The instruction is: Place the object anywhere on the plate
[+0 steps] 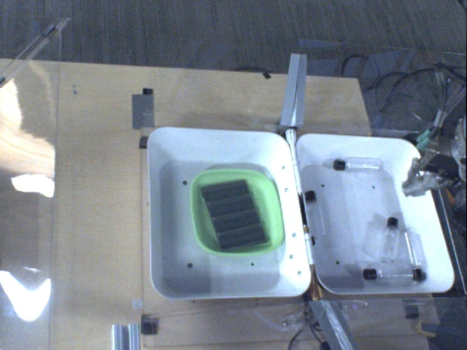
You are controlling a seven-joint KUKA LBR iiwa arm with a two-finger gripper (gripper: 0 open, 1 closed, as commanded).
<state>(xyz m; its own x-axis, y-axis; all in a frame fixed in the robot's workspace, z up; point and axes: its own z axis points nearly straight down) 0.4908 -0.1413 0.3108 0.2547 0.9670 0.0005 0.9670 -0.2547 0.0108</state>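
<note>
A green plate (237, 216) sat inside the left white bin (168, 217), slightly right of the bin's middle. On the plate lay a dark ribbed object (233, 214), tilted so that its long side ran from the plate's upper left toward its lower right. It covered most of the plate's flat centre and touched nothing else.

The right white bin (343, 283) stood just beside the plate's bin, the two rims meeting along a narrow seam. In it lay several clear tubes with black caps: one (357, 165) near the far wall, one (392, 274) along the near wall, and two more (403, 245) standing close together toward the near right corner. A small black cap (309, 195) rested close to the wall nearest the plate.

The gripper (417, 182) hovered at the right bin's right rim, well apart from the plate. It was blurred and partly cut off, so whether it was spread or pressed together could not be told.

Both bins rested on a pale wooden tabletop (87, 217).
</note>
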